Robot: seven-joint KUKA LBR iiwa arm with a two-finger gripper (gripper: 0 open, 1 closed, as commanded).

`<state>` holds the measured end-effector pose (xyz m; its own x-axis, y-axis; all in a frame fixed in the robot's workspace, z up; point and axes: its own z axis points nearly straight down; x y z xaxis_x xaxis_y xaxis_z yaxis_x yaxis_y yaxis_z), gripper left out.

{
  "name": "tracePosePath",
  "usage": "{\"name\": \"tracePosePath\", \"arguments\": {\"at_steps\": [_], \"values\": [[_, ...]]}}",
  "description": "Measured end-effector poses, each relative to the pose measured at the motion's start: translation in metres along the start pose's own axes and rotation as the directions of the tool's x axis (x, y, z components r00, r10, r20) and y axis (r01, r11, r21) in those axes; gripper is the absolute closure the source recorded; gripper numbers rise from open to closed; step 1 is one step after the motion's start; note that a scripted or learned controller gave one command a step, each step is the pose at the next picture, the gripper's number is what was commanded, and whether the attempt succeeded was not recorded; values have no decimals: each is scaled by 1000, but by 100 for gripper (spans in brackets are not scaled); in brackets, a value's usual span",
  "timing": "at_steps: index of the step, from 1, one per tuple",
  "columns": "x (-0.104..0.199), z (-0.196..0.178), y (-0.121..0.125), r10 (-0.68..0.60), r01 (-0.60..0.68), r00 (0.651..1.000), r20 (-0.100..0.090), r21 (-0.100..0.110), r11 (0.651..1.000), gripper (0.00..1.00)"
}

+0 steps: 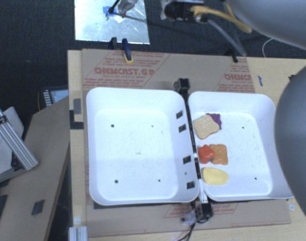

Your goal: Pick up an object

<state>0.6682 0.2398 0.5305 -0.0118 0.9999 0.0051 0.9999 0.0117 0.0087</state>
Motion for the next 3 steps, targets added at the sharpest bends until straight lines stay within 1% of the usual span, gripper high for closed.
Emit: {"name": "tracePosePath", "arguments": {"at_steps": [1, 2, 3], "values": [[-5, -9, 0, 4, -4, 1000, 3, 4, 1000, 100], [-6, -6, -57, 5, -5, 1000, 4, 8, 1000, 100], [-39, -7, -126, 12, -12, 1000, 4, 8, 1000, 100]]}}
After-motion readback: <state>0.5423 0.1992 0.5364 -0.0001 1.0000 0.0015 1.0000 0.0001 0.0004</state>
